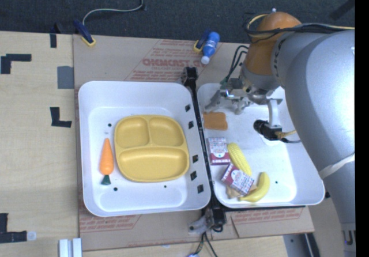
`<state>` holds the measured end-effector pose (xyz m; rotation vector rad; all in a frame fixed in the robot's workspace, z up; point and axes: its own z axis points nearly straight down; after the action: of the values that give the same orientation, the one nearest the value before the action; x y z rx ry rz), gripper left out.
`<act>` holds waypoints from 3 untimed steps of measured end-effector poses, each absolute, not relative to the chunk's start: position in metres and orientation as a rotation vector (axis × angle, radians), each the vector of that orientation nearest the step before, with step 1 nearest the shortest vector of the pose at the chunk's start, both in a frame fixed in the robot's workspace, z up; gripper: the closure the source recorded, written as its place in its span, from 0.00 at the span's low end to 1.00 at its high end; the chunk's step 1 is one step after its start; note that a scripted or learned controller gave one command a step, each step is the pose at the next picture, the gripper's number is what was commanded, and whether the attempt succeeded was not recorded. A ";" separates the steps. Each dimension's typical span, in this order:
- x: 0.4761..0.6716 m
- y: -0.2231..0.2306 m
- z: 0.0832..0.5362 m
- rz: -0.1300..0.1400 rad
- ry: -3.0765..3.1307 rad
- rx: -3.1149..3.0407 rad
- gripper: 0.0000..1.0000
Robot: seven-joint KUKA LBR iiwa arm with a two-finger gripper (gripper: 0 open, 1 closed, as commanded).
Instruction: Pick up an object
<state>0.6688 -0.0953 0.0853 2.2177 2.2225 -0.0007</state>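
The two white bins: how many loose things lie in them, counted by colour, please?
Yellow: 3, the divided plate, corn cob, banana
Orange or brown: 2, the carrot, flat block
Red and white: 2, the packets
Total: 7

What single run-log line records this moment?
end effector: above right bin, near brown block | holding: nothing seen | left bin: yellow tray, carrot

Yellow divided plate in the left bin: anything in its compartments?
Empty. All three compartments of the yellow divided plate show bare yellow plastic; the toy carrot lies beside it on the left bin floor.
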 end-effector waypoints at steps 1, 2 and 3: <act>0.669 -0.095 0.085 -0.001 2.222 2.217 0.00; 0.669 -0.097 0.085 0.000 2.223 2.218 0.00; 0.669 -0.095 0.085 -0.001 2.220 2.219 0.00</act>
<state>0.6687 -0.0952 0.0852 2.2185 2.2203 -0.0015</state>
